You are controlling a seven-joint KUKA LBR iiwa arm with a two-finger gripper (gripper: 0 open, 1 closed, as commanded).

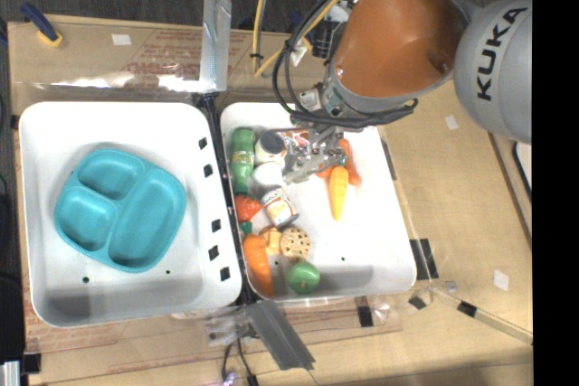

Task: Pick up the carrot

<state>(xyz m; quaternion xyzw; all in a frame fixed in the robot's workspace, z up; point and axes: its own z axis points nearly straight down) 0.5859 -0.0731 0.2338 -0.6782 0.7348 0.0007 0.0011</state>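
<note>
Orange carrot (337, 192) is lying loose on the floor of the right bin (380, 230), roughly mid-bin toward its right wall, fat end toward the far rim, tip pointing at the near rim. Gripper (315, 156) is hanging just beside and above it on the far-left side, metal fingers right next to the carrot's top end, but the carrot isn't visibly between them. Can't tell from this angle if the fingers are spread or closed, too much clutter and glare around them. Grey arm with the orange band (398, 36) comes in over the far-right corner of that bin. Rest of the right bin's stuff is bunched along its left wall: green bottle-like thing (242, 154) near the far-left corner, a small jar with a label (280, 208) about halfway down, a round biscuit-looking piece (293, 241) and a green ball-shaped item (303, 276) by the near rim, plus an orange piece (257, 259) in the near-left corner. Something red (349, 169) sits touching the carrot's right side, partly hidden. Left bin (54, 127) carries 1 teal divided plate (120, 208) with 3 compartments, sitting left of centre. 2 bins are side by side on the bench (452, 221), edges touching.
</note>
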